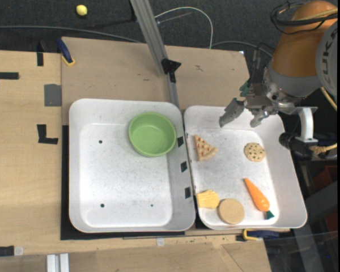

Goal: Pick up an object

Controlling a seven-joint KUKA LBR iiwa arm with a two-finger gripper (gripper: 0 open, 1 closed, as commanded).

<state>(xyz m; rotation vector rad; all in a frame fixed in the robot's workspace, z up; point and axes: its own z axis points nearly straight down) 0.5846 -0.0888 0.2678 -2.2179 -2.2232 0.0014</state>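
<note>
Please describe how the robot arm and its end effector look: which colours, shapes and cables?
The arm is a thick rounded body with a broad orange band over a grey section. The end effector is small, dark grey metal with two slim fingers. Thin cables, one yellow, run beside the wrist.

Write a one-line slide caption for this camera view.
Open tool above right bin of toy food; green bowl in left bin.

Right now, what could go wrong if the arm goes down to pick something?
1. The end effector hangs open over the right bin's far rim, not over any item, so it could close on nothing.
2. The cookie lies flat and may slip out.
</note>
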